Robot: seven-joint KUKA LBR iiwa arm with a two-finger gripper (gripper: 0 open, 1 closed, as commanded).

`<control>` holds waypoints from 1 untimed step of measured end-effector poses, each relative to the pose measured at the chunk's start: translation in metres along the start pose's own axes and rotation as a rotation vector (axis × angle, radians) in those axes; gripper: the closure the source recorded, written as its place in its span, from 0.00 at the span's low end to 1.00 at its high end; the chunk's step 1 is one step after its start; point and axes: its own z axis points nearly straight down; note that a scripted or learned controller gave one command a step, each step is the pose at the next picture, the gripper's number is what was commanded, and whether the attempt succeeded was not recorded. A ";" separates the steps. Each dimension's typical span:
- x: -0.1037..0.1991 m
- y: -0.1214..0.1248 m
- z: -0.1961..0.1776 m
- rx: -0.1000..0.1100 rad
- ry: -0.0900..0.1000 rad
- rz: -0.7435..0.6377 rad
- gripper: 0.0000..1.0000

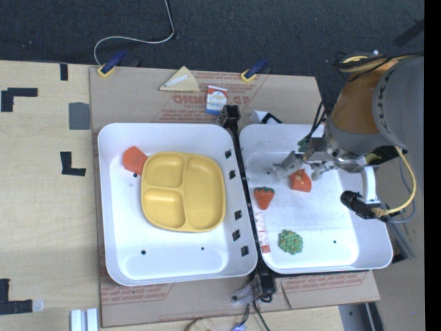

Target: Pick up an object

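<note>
**Gripper closes in on orange block in right-hand bin**

Gripper [301,164] hangs low over the right bin [372,250], its fingers spread apart with nothing between them, one metal finger [284,164] jutting toward the divider. An orange block [300,181] lies just below the fingertips, seemingly the nearest candidate for the pick. A clean grasp would likely call for centring the fingers on either side of the block before descending, then closing squarely so it does not skid on the white floor. The grey arm [403,102] reaches in from the right, bent down over the bin's upper edge. A strawberry-like toy [264,196] and a green lump [290,241] sit nearby; a yellow divided plate [183,191] occupies the left bin [114,254].
</note>
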 end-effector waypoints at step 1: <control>-0.026 0.006 0.050 -0.004 -0.001 0.000 0.00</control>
